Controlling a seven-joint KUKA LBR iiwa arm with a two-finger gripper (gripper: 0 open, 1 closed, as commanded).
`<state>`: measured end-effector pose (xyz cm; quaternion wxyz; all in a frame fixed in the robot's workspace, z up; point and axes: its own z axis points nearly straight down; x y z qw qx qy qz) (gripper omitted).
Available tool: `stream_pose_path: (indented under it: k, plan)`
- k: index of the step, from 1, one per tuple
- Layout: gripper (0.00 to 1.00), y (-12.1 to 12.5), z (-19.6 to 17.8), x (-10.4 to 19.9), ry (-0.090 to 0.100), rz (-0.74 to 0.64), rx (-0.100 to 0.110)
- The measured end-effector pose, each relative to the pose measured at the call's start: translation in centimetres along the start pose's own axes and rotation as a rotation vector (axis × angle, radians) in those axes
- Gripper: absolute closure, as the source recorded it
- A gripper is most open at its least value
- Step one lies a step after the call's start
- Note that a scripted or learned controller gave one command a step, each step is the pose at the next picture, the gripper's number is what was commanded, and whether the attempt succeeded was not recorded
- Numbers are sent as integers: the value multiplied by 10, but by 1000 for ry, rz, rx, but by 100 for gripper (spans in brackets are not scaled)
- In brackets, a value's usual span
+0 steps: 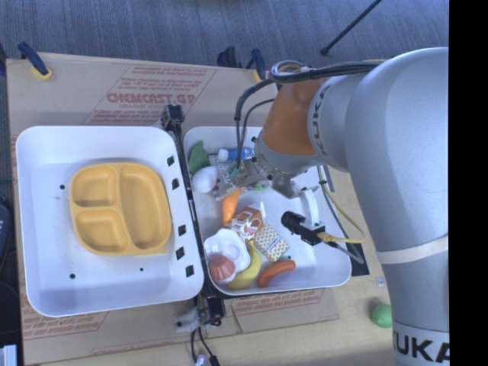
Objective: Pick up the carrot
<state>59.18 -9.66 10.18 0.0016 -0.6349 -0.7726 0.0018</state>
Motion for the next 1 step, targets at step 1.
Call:
stream_pose_path:
  k: [1]
  plan:
    - [100,-47,-123,23,0,207,-2]
